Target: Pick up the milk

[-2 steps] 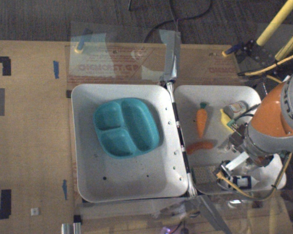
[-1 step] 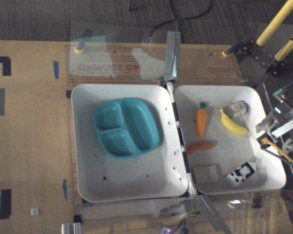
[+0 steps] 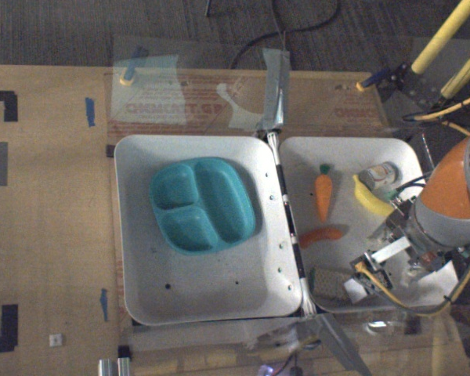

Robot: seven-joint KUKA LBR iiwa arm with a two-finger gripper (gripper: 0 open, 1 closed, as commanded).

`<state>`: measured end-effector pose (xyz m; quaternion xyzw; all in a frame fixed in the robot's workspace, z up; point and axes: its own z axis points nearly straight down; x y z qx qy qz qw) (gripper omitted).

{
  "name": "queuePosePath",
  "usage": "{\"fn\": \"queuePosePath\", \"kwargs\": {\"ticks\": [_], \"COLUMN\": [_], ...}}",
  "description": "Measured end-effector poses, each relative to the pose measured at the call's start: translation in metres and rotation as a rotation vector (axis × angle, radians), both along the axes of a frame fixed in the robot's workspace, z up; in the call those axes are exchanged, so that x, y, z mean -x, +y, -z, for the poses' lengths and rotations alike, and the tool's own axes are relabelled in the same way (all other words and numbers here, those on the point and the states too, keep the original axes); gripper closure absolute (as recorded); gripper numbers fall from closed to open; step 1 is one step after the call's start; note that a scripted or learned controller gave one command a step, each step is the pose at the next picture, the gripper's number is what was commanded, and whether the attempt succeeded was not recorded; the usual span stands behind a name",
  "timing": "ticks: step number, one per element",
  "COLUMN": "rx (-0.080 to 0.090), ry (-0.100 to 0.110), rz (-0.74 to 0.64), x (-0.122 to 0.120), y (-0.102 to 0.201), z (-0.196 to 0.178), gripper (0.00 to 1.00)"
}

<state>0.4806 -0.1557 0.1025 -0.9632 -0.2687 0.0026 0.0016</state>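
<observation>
One fixed camera looks down from above at a slight slant, far enough back to take in the whole counter [image 3: 47, 233], both white bins [image 3: 133, 210] and a strip of dark floor [image 3: 102, 14] beyond. The arm [image 3: 454, 202] enters from the right.

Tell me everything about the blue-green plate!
The teal divided plate looks like smooth plastic, a rounded square with soft corners. Raised ridges split it into three sections: two across the far side and one along the near-left. Nothing lies in any of them. It sits flat and turned a little askew in the left white bin, on the bin's floor toward the far side. Nothing else touches it; the carrot and banana lie in the right bin.
</observation>
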Motion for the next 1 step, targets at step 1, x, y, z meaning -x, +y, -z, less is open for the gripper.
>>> {"fn": "queuePosePath", "kwargs": {"ticks": [1], "rx": [0.002], "ry": [0.001], "rz": [0.227], "x": [-0.0558], "y": [0.0216], "z": [-0.0452], "gripper": [0.0]}}
